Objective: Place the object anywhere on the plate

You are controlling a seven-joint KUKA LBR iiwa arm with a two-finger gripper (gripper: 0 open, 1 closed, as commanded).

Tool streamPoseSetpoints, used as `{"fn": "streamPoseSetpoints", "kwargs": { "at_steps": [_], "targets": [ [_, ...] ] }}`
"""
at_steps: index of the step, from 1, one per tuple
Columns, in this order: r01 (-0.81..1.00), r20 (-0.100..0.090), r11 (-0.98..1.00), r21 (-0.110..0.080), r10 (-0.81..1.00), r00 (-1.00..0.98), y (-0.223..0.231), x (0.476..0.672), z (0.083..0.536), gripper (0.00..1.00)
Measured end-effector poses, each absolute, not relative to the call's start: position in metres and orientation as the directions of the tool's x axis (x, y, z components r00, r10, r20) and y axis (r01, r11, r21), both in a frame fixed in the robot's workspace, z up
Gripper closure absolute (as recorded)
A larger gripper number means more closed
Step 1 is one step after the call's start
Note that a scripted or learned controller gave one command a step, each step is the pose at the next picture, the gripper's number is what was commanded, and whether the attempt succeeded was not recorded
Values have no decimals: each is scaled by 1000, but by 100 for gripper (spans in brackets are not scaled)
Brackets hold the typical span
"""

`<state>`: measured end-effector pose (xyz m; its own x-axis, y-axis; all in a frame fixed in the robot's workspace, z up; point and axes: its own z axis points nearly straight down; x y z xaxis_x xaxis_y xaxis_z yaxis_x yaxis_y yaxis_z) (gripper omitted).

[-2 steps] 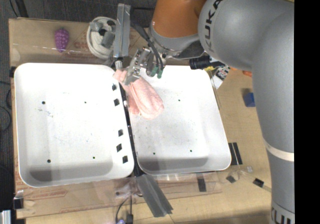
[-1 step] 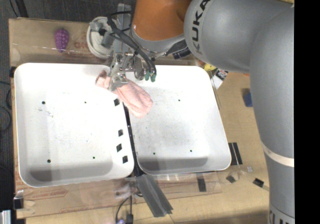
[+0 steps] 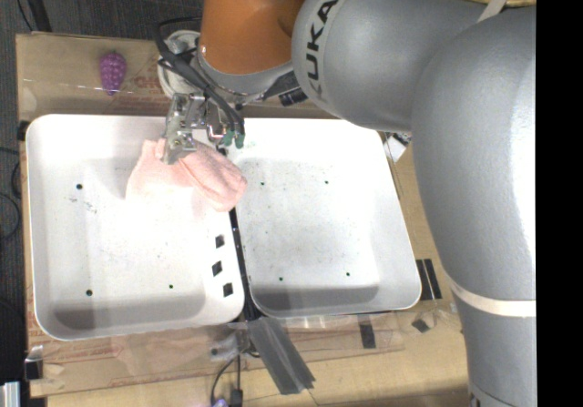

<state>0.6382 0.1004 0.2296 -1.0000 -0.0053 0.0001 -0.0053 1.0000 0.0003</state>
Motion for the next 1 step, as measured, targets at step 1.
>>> {"fn": "streamPoseSetpoints", "kwargs": {
  "at_steps": [1],
  "targets": [
    [-5, -1, 1000, 0, -5, -1000, 100, 638, 230, 0]
  ]
}}
